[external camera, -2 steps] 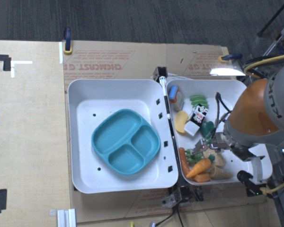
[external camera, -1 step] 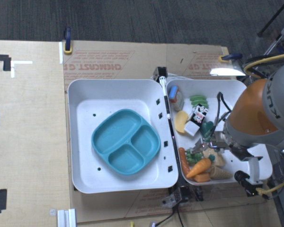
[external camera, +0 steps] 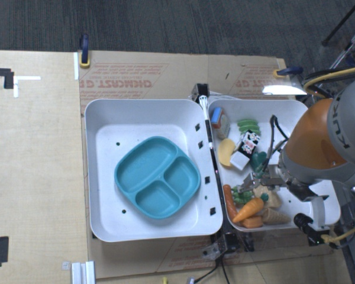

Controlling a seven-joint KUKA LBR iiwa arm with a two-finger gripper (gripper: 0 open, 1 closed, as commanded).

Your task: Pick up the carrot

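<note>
The carrot (external camera: 249, 209) is orange with a green top and lies slanted in the front left part of the right bin (external camera: 296, 106), among other toy foods. My gripper (external camera: 252, 186) hangs low over that pile, just above and behind the carrot's green end. The grey arm with its orange band (external camera: 312, 136) reaches in from the right and hides the bin's right side. Nothing visibly sits in the gripper.
The left bin (external camera: 100, 176) holds a teal divided plate (external camera: 158, 177). Around the carrot lie an orange-red stick (external camera: 228, 198), a second orange piece (external camera: 252, 222) and a beige cone (external camera: 276, 216). Further back are a yellow wedge (external camera: 226, 151), a green item (external camera: 247, 125) and a black-and-white toy (external camera: 249, 141).
</note>
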